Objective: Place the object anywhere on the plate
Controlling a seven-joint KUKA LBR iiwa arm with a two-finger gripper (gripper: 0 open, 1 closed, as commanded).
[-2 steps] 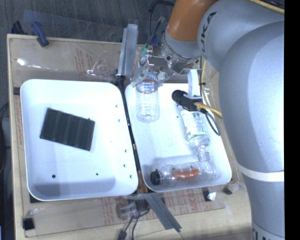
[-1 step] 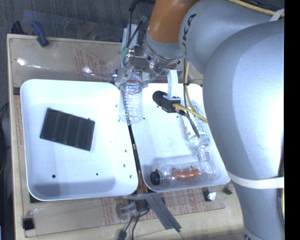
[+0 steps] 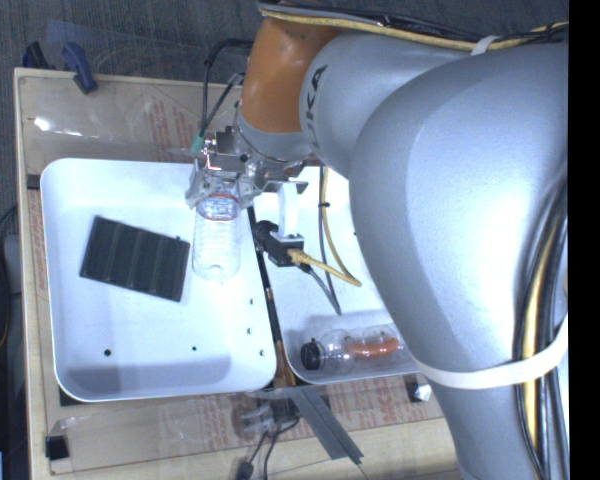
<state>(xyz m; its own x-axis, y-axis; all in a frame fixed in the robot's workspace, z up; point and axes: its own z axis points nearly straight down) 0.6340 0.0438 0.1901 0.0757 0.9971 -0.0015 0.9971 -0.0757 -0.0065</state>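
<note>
A clear plastic bottle (image 3: 216,240) hangs over the right part of the left bin (image 3: 90,368), its upper end between the fingers of my gripper (image 3: 221,184), which is shut on it. The plate (image 3: 135,258), a dark ribbed rectangle, lies flat on the left bin's floor just left of the bottle. The bottle's lower end is level with the plate's right edge, and a narrow gap separates them. The grey arm with its orange band reaches in from the upper right and hides most of the right bin.
A second clear bottle (image 3: 348,350) with orange contents lies on its side in the right bin (image 3: 310,313), near its front wall. A blue clamp (image 3: 80,68) sits at the bench's far left corner. Bare white floor lies in front of the plate.
</note>
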